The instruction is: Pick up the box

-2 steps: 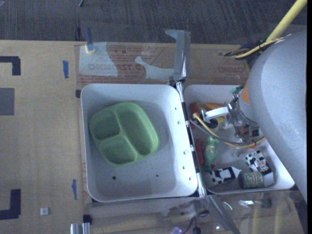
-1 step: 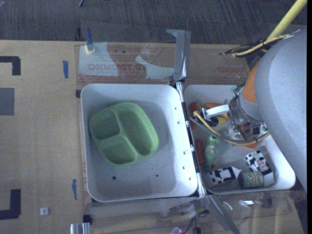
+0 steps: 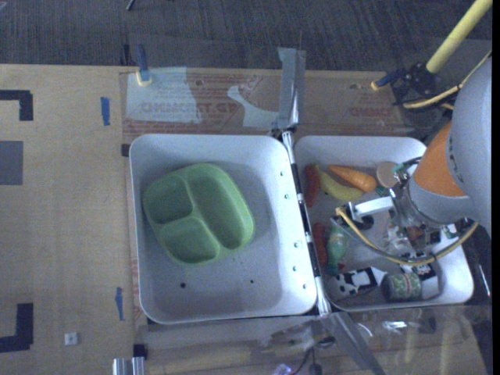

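From above, the wooden tabletop (image 3: 62,233) bears two white bins. The left bin (image 3: 156,287) holds a green divided plate (image 3: 199,213). The right bin (image 3: 457,283) is cluttered: an orange carrot (image 3: 353,177) and a yellow piece at its far side, a green can (image 3: 403,286) near its front edge, and a black-and-white box (image 3: 356,280) just left of that can. The arm reaches over this bin, and its gripper (image 3: 402,237) hangs above the clutter; whether it is open or closed cannot be told.
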Tool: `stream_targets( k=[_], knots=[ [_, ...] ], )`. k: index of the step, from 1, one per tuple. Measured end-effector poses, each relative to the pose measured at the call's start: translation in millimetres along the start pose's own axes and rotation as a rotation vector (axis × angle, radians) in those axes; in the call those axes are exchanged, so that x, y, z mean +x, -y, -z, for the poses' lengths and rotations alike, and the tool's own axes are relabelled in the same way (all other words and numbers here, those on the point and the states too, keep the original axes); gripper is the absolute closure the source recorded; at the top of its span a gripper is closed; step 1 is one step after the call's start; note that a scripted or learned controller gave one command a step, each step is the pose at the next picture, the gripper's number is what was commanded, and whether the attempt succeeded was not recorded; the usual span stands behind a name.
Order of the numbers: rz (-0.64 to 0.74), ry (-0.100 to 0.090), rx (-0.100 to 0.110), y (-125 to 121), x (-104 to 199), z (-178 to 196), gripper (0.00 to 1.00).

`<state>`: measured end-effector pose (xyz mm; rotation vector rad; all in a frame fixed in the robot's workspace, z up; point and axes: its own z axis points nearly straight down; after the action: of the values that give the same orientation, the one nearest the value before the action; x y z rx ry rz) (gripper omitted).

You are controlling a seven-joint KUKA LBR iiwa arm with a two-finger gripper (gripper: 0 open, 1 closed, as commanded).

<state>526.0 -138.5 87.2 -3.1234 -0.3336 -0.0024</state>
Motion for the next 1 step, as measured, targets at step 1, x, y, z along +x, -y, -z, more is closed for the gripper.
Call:
stream_targets(
  k=[1],
  knots=[
    [0.084, 0.003, 0.002, 49.5, 101.2, 97.8, 1.0]
  ],
)
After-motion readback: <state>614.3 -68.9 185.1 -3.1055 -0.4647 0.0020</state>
